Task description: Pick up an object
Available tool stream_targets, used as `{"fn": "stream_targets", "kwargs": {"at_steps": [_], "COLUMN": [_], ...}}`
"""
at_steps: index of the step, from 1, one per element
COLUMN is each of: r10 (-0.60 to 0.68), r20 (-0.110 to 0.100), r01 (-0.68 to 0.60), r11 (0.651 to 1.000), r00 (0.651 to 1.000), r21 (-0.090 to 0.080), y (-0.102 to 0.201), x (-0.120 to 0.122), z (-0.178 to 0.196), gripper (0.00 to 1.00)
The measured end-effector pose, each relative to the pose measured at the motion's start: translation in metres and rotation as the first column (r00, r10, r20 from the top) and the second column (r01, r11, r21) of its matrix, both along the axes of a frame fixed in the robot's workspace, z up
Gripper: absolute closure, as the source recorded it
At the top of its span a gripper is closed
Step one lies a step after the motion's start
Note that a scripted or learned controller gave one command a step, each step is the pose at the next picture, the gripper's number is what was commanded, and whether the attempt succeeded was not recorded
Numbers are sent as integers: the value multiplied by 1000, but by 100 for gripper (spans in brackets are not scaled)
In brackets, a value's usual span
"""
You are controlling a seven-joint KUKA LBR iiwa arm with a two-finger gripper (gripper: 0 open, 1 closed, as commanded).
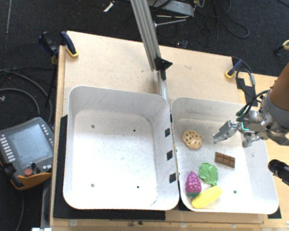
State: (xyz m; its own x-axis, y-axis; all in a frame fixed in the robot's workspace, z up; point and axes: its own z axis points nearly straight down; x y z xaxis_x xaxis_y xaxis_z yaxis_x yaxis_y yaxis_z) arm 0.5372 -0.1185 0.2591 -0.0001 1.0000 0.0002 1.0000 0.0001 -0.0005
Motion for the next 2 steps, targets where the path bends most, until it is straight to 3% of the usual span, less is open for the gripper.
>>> {"fn": "stream_targets", "kwargs": {"at_steps": [2], "r10": [-1], "r20": [-4], "r01": [1], "r11": [1000], "r00": [1000], "r21": [0], "y": [2], "x": [8], "z": [-102], "gripper": [0]}}
